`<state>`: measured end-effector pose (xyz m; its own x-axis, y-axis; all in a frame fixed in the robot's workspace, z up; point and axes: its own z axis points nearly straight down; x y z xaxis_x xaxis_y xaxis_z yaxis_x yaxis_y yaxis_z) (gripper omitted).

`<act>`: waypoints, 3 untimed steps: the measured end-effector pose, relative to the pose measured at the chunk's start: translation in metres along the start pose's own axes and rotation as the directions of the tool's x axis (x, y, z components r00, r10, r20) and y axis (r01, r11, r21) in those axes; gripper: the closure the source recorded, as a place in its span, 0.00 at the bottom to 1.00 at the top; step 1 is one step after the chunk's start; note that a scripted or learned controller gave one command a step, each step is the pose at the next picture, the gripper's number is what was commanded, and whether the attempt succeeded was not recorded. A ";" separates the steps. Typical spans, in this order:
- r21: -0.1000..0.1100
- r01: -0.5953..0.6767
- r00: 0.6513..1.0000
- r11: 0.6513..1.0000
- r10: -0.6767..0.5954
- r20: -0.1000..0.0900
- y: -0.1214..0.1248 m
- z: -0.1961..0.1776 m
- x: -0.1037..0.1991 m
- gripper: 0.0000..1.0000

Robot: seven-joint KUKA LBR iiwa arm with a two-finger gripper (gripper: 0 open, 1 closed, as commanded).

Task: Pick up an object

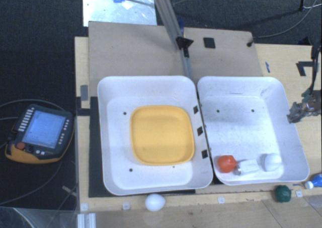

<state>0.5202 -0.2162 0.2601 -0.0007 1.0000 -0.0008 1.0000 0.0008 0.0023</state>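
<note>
Camera view catches the gripper [302, 109] parked at the right bin's [241, 88] edge; finger state, cannot tell. Best bet: drop squarely over the red ball [226, 163]; avoid neighbours.

We see two white bins, left [113, 121] and right [282, 101], that look like smooth, slightly glossy plastic. A yellow plate [162, 134] in the left one has a matt, even plastic surface. The bench [282, 58] appears to be pale, matt wood. A red ball [226, 163] looks smooth, perhaps rubber, though the view is too coarse to be sure.
</note>
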 end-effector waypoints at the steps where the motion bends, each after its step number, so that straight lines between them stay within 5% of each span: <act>1: 0.001 0.005 1.000 1.000 -0.005 -0.002 0.015 -0.006 0.055 1.00; 3: 0.002 0.004 1.000 1.000 -0.004 -0.002 0.036 -0.015 0.156 1.00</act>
<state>0.5557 -0.0601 0.2751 -0.0044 1.0000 0.0011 1.0000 0.0044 0.0006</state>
